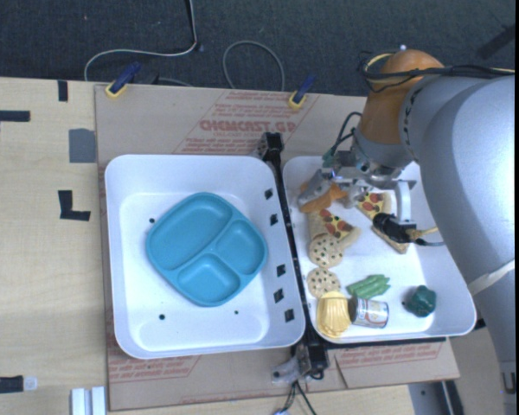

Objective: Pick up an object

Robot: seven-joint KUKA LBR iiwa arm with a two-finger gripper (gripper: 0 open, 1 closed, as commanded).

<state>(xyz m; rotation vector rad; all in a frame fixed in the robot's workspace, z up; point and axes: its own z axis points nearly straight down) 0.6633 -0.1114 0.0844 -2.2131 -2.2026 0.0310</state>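
Observation:
My gripper [336, 178] hangs low over the far left part of the right bin [450, 305]. Just under and left of it lies an orange-brown food piece [314, 201]; I cannot see whether they touch. A pizza slice [336, 226] lies just in front of that, and a second pizza slice [374, 202] sits to the right below the wrist. Nearer the front are two cookies [325, 251] [323, 281], a green pepper [368, 285], a yellow ridged item [333, 314], a small metal can [371, 313] and a dark green lump [420, 300].
The left bin [125, 318] holds a blue divided plate [208, 247]. A black divider strip [281, 232] runs between the bins. The grey arm [467, 162] covers the right bin's far right side. Cables lie on the dark floor behind the bench.

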